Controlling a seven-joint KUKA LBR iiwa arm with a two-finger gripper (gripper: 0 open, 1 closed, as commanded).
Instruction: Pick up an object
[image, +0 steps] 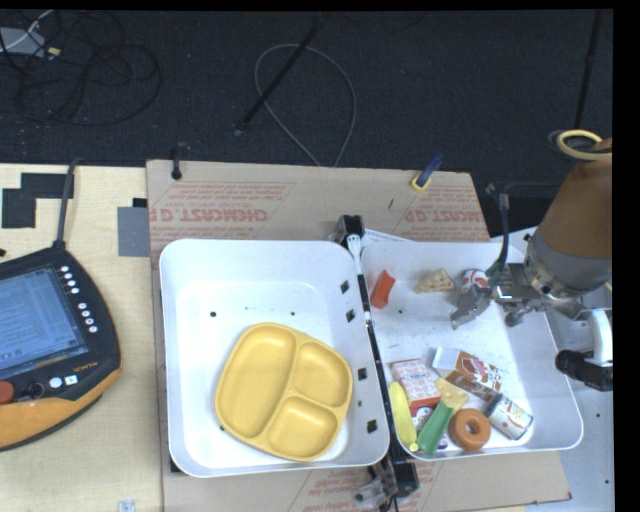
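Pendant (45, 345) far left on the bench, orange rubbery casing, glossy screen. Left bin (200, 280) – shallow white plastic, rounded corners, holds a yellow tray (283, 388), smooth, three compartments, lying flat. Right bin (545, 400) holds the candidates: orange block (381, 289) near its top left, tan wedge (434, 282) beside it, and at the bottom a cluster packed touching – yellow banana (400, 413), green bottle (434, 428), red-pink box (416, 381), brown donut (469, 429), printed carton (476, 372), small can (511, 418). Mostly toy-food shapes, hard plastic or card by the look. Gripper (487, 300) low in the right bin's upper part, metal fingers pointing left, right of the wedge and apart from it – can't tell if the claw is open or closed, nothing visibly in it. Arm (578, 225) comes in from the right. Task judged early: nothing lifted, every item lies on the bin floor; grasp and lift both remain
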